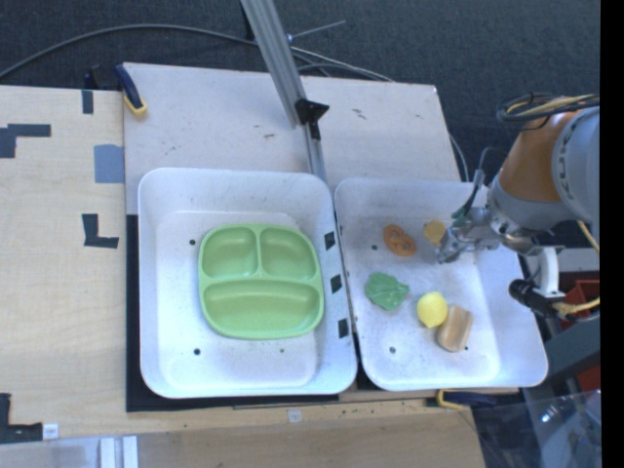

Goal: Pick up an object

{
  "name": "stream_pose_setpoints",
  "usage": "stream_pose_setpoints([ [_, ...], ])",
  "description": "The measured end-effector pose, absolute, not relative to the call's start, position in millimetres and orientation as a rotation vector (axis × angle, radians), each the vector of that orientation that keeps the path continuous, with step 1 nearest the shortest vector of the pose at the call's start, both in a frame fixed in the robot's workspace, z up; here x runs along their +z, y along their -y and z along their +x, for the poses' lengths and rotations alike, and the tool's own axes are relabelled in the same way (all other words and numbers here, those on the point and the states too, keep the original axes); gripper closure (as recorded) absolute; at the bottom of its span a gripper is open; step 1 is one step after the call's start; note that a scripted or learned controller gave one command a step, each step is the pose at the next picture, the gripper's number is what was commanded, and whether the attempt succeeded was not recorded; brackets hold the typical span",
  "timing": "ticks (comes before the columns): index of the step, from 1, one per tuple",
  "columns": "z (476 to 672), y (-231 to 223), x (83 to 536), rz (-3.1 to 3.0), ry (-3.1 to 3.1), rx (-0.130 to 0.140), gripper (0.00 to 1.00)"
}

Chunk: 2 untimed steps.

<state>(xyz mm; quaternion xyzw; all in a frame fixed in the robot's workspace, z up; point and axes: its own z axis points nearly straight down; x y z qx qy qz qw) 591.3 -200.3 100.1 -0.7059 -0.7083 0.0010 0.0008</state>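
Note:
The right bin (pixel 507 359) holds several small items: an orange-brown piece (pixel 398 240), a small yellow piece (pixel 434 230), a green leafy piece (pixel 387 290), a yellow ball (pixel 432 309) and a tan block (pixel 454 329). My gripper (pixel 451 246) hangs low over the bin's upper right part, just right of the small yellow piece. Nothing shows between its tips. The arm's orange band (pixel 531 169) sits above the wrist at the right.
The left bin (pixel 156 261) bears a green three-compartment plate (pixel 260 281). A metal pole (pixel 278 47) slants down to the bins' shared top edge. Cables run across the dark floor at the back. A yellow-and-blue clamp (pixel 131 92) sits at the bench's upper left.

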Motion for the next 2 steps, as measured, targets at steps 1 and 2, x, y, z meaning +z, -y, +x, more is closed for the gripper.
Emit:
stream_pose_setpoints([
  [1,592.2,210,152,-2.223,2.226,-0.002,1.0],
  [2,592.2,204,214,-2.223,2.228,-0.004,1.0],
])
